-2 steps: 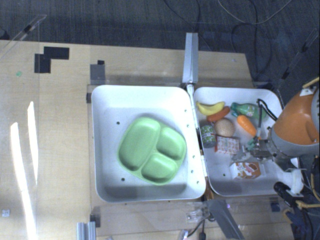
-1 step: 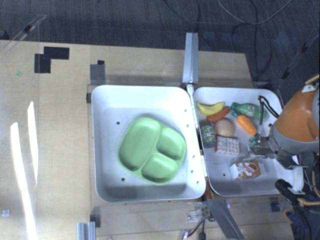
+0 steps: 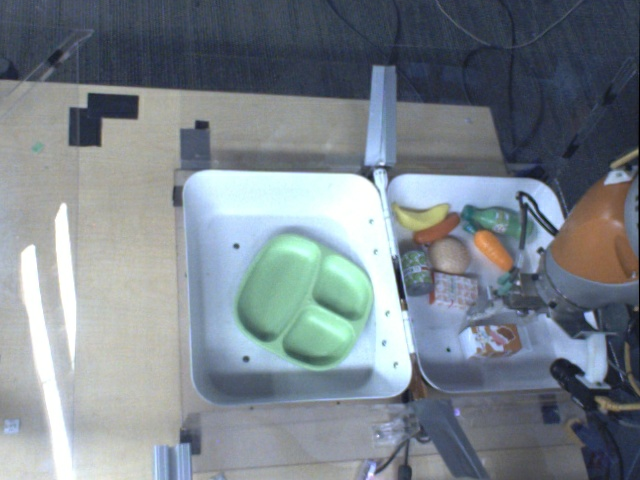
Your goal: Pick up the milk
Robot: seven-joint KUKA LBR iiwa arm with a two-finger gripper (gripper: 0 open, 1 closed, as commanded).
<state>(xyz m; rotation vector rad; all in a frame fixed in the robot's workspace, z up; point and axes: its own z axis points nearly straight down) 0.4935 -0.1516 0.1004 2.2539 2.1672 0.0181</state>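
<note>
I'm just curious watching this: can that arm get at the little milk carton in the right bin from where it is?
Probably yes. The gripper hangs just above the milk carton, which lies by itself on bare bin floor; the carrot and snack box sit clear of it.

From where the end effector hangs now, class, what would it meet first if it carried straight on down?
Probably the milk carton lying in the right bin, just below the end effector. Depth is hard to judge from this slanted view.
</note>
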